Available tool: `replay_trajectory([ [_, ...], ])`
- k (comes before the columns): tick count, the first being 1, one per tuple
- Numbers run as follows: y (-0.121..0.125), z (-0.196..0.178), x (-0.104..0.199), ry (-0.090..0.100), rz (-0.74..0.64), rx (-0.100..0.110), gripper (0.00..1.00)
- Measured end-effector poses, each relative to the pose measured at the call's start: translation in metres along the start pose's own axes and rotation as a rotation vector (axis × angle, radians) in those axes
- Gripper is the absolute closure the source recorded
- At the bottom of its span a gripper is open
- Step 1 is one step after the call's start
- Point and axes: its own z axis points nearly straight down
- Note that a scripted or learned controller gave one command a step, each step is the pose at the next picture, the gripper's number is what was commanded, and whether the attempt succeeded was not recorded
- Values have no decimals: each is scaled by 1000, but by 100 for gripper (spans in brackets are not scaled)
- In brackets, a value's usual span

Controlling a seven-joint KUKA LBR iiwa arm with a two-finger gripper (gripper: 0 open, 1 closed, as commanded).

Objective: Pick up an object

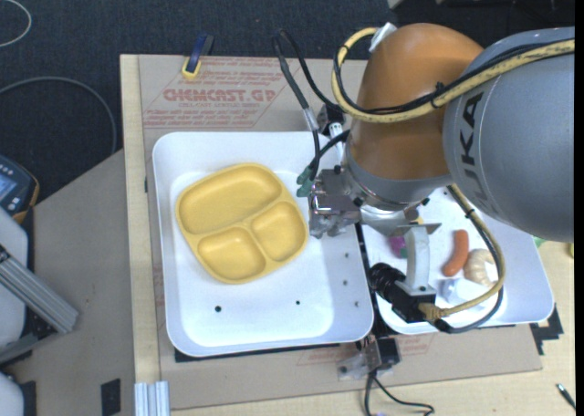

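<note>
Right bin (516,300), near side: an orange toy sausage (456,253) just beside a pale lump (478,265). Both look small, light, apt to roll.

Left bin (255,314): yellow divided plate (242,221). Looks stiff, slick, probably light. I'd take its rim.

Gripper (325,206) hangs just right of the plate. I cannot tell whether it is wide or narrow.

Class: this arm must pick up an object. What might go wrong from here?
1. The orange sausage and the pale piece lie close together in the right bin; a grab may knock one aside.
2. The yellow divided plate is wide and shallow, probably awkward to grasp.
3. The arm hides much of that bin from the camera.
</note>
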Motion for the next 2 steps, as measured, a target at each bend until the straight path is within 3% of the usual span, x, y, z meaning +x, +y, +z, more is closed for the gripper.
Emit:
replay_trajectory([
  [1, 72, 16, 33, -1, -6, -11, 100],
  [2, 82, 65, -58, -4, 7, 2, 100],
])
